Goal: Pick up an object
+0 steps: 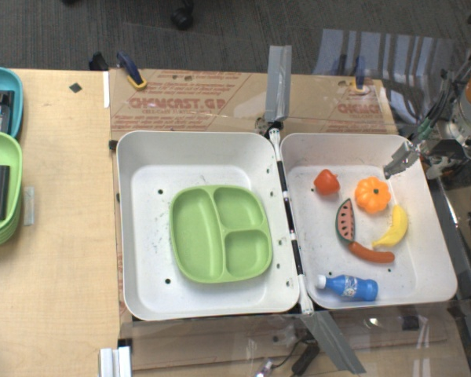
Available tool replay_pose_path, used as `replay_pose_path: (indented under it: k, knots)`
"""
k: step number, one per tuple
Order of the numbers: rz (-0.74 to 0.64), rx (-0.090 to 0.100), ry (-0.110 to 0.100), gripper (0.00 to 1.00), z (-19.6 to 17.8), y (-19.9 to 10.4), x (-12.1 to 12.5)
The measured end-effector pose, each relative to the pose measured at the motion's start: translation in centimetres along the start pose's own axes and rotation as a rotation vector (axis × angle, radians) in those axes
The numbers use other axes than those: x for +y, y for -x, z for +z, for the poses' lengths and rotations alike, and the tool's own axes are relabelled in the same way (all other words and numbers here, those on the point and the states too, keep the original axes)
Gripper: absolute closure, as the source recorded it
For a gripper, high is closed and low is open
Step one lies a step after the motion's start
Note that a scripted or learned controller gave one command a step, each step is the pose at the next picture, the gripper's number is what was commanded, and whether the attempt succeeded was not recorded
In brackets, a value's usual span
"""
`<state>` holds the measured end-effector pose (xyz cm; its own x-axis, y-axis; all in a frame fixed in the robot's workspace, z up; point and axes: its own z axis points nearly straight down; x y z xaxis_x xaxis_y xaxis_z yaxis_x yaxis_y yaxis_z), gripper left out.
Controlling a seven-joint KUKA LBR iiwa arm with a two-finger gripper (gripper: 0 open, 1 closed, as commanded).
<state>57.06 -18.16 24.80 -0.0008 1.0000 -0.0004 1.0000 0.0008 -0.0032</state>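
The right bin (424, 289) holds a red tomato (326, 181), an orange pumpkin (372, 195), a watermelon slice (345, 220), a yellow banana (393, 228), a red sausage (371, 252) and a blue bottle (351, 287) lying on its side. My gripper (399, 163) hangs over the bin's back right corner, up and to the right of the pumpkin. It is small and seen at a slant, and nothing visible is in it. The arm (452, 128) reaches in from the right edge.
The left bin (141, 234) carries a green divided plate (220, 232). A metal divider post (277, 85) stands between the bins at the back. Green and blue trays (0, 171) sit on the wooden table at far left. Cardboard (188, 96) lies behind the bins.
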Motion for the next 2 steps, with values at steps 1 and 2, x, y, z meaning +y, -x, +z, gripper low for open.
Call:
replay_pose_path:
  k: [1, 2]
  knots:
    - [-0.002, 0.0, -0.002, 1.0, -0.8, 0.0, 0.0]
    - [0.057, 0.0, -0.001, 1.0, 5.9, -7.7, -4.6]
